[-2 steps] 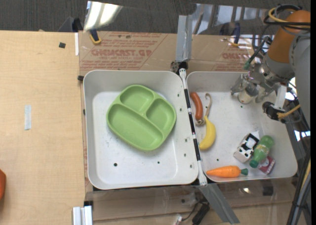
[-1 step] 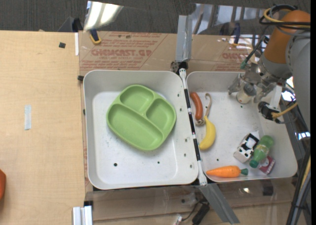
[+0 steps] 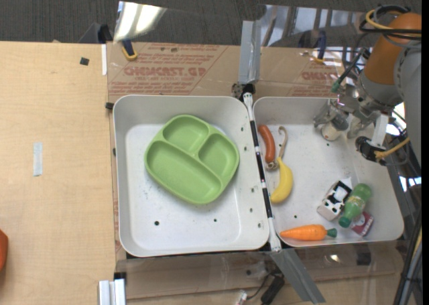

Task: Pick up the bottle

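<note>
Your bottle (image 3: 353,204), glossy green plastic, lies tilted in the right bin (image 3: 301,114), just beside a black-and-white box (image 3: 334,200) and above a carrot (image 3: 308,232). The gripper (image 3: 333,125) hovers well apart; you cannot tell its jaws' state.

Both bins are plain white, the left bin (image 3: 131,230) holding a light green divided plate (image 3: 192,158) of one flat shade. In the right bin (image 3: 305,163) a red-orange sausage (image 3: 268,144) lies by a yellow banana (image 3: 283,184), and an orange carrot (image 3: 306,232) ends in a green top. The bottle (image 3: 354,204) is green with a paler green cap, lying across something pink-red. Beside it sits a small white box (image 3: 334,200) with black markings. The arm (image 3: 392,42) shows its orange band over grey. Brown cardboard (image 3: 174,69) behind carries red printed lettering, and the bench (image 3: 53,163) is pale tan wood.
</note>
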### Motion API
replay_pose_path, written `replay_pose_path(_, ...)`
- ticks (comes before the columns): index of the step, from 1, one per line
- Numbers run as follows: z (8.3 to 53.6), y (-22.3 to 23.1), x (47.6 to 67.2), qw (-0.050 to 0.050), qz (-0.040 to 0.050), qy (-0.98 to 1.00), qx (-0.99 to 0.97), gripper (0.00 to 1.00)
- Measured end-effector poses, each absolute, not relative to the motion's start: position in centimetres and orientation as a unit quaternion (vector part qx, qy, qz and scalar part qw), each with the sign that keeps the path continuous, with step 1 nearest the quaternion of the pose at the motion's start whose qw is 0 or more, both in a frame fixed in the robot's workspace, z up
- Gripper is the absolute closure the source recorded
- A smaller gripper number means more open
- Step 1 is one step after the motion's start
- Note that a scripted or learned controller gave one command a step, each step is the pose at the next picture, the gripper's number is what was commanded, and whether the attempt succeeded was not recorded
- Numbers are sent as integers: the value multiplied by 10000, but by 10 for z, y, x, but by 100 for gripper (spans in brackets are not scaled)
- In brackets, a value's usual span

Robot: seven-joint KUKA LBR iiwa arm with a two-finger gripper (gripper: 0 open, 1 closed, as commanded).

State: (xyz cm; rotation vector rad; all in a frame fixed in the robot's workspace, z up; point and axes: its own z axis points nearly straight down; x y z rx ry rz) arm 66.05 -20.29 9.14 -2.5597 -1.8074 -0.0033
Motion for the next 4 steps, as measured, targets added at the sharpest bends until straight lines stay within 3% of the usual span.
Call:
replay_pose_path(1,91,-203,662,45,-20,-5670,-8237,0)
replay_pose_path(2,100,-207,661,12,-1,-5673,-8235,100)
replay_pose_path(3,100,-204,662,28,-16,-5684,-8227,0)
replay_pose_path(4,93,-200,660,7,-10,-5525,-8335,0)
